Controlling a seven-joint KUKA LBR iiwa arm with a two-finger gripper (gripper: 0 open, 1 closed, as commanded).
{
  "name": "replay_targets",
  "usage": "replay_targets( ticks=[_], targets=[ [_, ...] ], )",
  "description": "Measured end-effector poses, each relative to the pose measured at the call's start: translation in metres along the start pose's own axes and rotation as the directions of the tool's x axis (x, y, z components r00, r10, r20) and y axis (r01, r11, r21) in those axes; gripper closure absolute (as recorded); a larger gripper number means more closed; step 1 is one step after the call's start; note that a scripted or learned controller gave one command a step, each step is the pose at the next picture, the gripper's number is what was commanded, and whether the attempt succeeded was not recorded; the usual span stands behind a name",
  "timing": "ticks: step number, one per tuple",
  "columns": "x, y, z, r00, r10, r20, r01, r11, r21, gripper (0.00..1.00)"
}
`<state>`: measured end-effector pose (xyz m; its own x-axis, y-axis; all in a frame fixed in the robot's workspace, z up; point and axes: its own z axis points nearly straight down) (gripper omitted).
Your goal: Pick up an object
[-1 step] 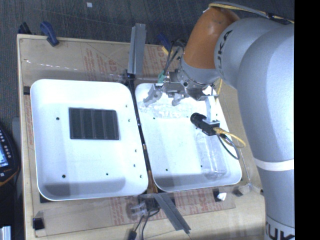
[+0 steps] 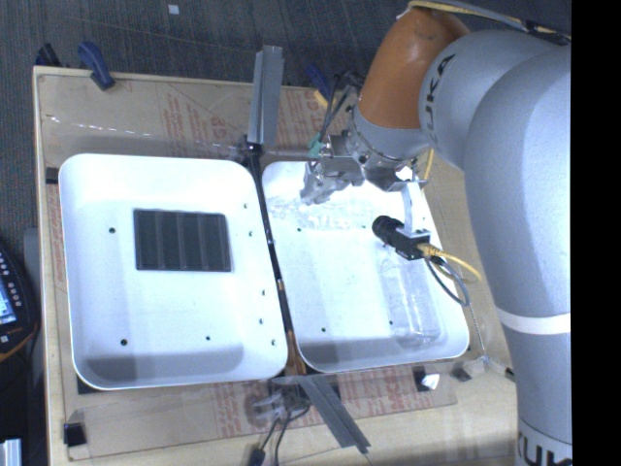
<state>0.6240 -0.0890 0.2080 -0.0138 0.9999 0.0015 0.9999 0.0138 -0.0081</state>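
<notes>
We saw the grey arm (image 2: 495, 134) reaching in from the right, its orange band bent over the far end of the right bin (image 2: 340, 343). The gripper (image 2: 320, 187) sat low over that bin's far left corner, close to the rim where the two bins meet. From this slant we could not tell how far open it was, and we saw nothing clearly held in it. Just beneath and beside the gripper the white floor looked faintly mottled, perhaps with something clear, but it was too indistinct for us to name. A clear plastic bottle (image 2: 408, 304) lay on its side along the right wall of the same bin, well apart from the gripper. In the left bin (image 2: 165, 343) a dark ribbed panel (image 2: 182, 241) lay flat near the middle, untouched. Both bins rested side by side on the pale bench (image 2: 146, 110).
</notes>
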Motion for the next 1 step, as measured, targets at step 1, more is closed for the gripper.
replay_targets(
  ticks=[1],
  targets=[
    [-0.0069, -0.0167, -0.0178, 0.974, 0.227, 0.001, -0.227, 0.974, -0.002, 1.0]
  ],
)
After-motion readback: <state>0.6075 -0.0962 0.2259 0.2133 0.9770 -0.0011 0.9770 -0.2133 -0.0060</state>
